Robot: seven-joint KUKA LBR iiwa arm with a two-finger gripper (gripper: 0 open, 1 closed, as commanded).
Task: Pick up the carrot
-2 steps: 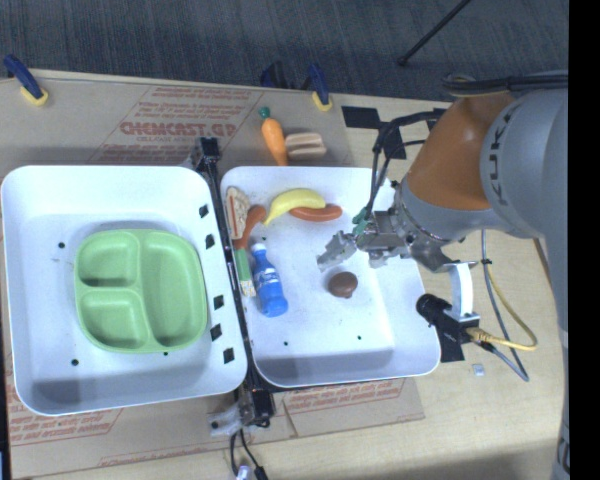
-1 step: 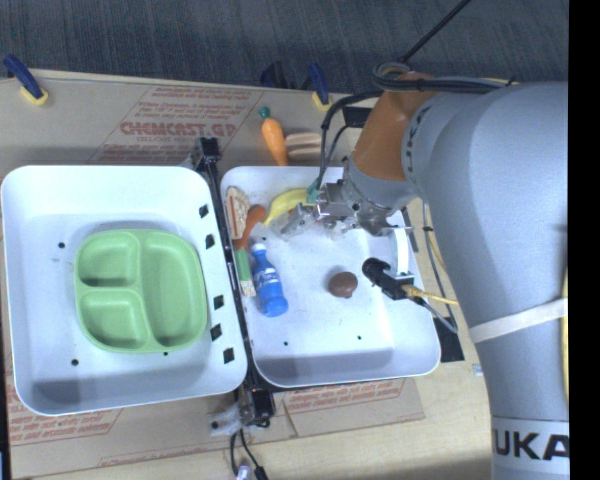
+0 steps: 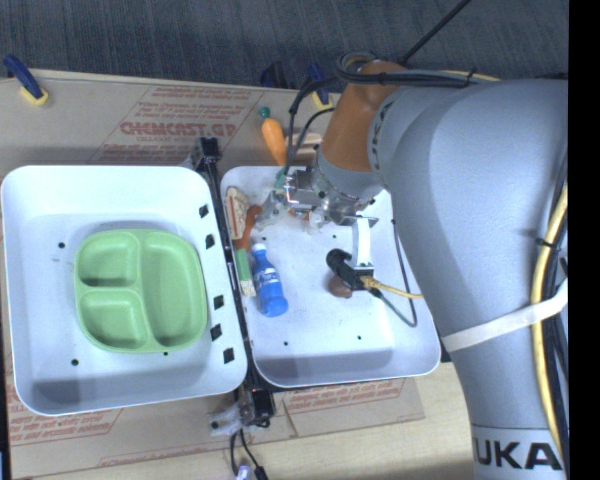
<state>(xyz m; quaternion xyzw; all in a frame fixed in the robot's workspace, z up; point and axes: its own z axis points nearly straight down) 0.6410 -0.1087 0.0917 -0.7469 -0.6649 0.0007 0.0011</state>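
- The carrot lies outside both bins, on the cardboard sheet just beyond the far rim of the right bin. Orange body, small green tip pointing away from the bins.
- Its long axis runs roughly from far to near in the camera view, slanted slightly, with the thick end toward the bin rim.
- My gripper sits inside the right bin at its far-left corner, low over the floor. The carrot lies from it toward the far edge and a little left, with the bin wall between the two.
- I cannot tell from this view how the gripper is set; my wrist hardware covers it, and nothing is seen held.
- My judgement: the next move must lift clear of the rim, travel outward over it, and align the closing direction across the carrot's long axis.
- Nearby in the right bin: a blue bottle, a dark brown item. The left bin holds a green divided tray.
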